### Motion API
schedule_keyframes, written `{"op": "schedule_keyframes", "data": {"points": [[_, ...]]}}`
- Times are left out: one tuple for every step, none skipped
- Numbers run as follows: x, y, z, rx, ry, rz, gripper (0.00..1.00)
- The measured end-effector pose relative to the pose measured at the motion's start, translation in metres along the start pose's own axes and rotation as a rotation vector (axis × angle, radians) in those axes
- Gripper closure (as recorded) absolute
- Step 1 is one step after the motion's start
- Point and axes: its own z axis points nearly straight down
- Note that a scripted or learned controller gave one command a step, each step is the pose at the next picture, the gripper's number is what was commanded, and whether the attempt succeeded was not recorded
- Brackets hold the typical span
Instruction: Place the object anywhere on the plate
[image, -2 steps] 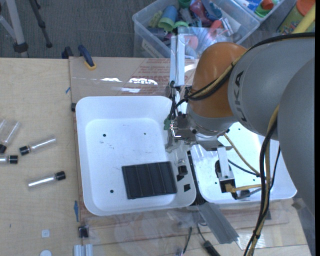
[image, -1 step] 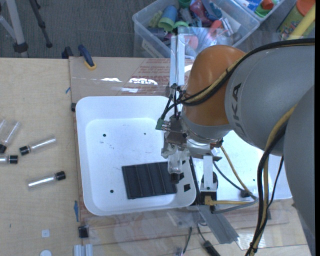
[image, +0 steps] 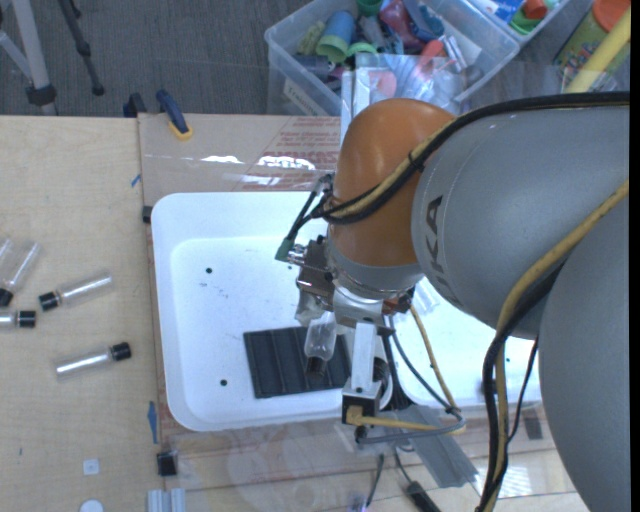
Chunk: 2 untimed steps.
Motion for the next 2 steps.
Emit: {"op": "schedule_keyframes", "data": {"points": [[-0.0235,0.0656,-0.0126,0.0,0.0,-0.161,1.0],[-0.0231,0.0654,-0.0127,0.0,0.001,-0.162,0.0]]}}
